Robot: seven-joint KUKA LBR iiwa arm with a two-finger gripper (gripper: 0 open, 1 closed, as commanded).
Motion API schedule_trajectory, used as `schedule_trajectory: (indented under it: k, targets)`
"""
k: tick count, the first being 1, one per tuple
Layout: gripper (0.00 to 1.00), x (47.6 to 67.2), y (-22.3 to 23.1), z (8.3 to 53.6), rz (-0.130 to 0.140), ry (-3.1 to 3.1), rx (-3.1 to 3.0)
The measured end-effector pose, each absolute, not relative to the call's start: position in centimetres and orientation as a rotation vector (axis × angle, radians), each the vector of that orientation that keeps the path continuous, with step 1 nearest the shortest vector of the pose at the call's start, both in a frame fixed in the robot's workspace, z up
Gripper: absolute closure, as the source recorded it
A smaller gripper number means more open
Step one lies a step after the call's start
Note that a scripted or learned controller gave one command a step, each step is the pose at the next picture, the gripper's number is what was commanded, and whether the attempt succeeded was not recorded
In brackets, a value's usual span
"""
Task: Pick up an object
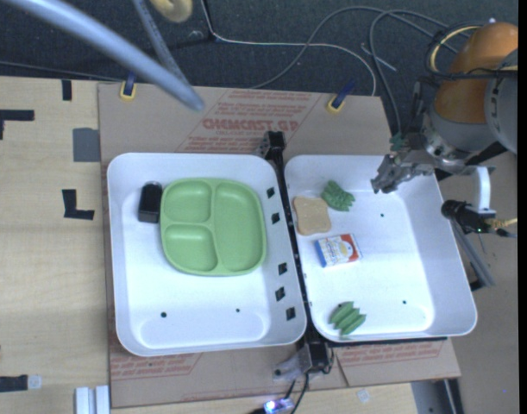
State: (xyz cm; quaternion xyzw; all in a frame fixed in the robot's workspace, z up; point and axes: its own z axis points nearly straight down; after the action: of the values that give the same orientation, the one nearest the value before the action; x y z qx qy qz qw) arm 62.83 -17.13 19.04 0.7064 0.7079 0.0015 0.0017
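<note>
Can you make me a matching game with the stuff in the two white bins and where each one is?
Things:
1. green divided plate
2. small black block
3. bean pods
4. little carton

Places:
A. near the front edge of the right bin
B. middle of the right bin
C. left bin, touching the plate's left rim
D. filling the middle of the left bin

Pairs: 1-D, 2-C, 3-A, 4-B
</note>
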Motion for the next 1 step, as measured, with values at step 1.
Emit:
schedule_trajectory:
  k: [1]
  targets:
    - [1.00,61.99,-16.77,24.28,0.004,2.220,2.217]
